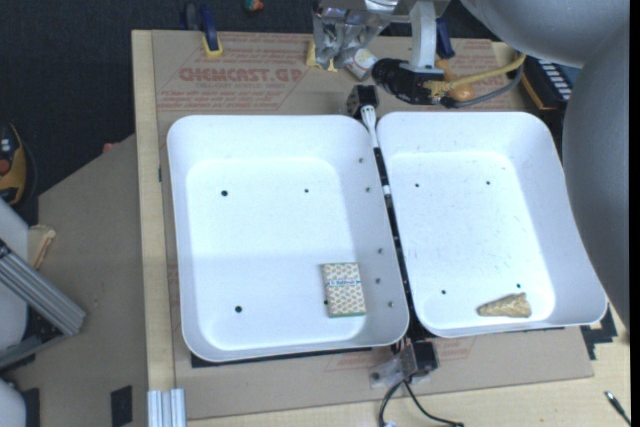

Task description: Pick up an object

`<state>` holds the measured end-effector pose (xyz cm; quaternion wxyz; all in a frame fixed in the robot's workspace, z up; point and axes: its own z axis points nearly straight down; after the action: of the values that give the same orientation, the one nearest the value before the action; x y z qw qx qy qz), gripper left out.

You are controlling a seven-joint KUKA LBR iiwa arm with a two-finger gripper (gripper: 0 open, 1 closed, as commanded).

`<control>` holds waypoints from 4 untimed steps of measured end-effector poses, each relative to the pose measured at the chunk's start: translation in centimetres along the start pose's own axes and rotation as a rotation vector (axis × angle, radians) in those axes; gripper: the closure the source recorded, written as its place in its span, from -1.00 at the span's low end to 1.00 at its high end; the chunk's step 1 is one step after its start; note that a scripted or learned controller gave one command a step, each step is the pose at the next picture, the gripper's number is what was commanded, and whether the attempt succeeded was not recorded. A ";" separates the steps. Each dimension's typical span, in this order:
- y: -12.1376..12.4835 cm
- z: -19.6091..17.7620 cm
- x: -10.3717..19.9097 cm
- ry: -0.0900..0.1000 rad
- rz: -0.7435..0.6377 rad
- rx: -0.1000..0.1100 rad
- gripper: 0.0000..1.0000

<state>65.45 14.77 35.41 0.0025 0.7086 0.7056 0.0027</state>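
tan wedge (504, 307) lies lengthwise left-right, tip pointing right; fingers' (340, 55) state unclear.

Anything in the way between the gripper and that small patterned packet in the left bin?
Nothing visible. The gripper is above the bench beyond the bins' far edge; the patterned packet lies flat in the left bin near its front right corner, with bare floor around it and only the bin's low rim to cross.

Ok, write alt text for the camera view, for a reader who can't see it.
A grey robot arm with an orange band holds its gripper above the bench, beyond the far edge of two shallow white bins. The left bin holds a small patterned square packet near its front right corner; the right bin holds a tan wedge-shaped piece near its front edge.
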 end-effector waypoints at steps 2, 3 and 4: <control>-0.4 0.4 1.7 0.000 0.000 0.002 1.00; 1.0 8.9 5.0 -0.002 -0.007 0.016 1.00; 0.9 0.9 -4.6 -0.002 0.005 -0.001 1.00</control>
<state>66.28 10.17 34.51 0.0036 0.7103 0.7039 0.0023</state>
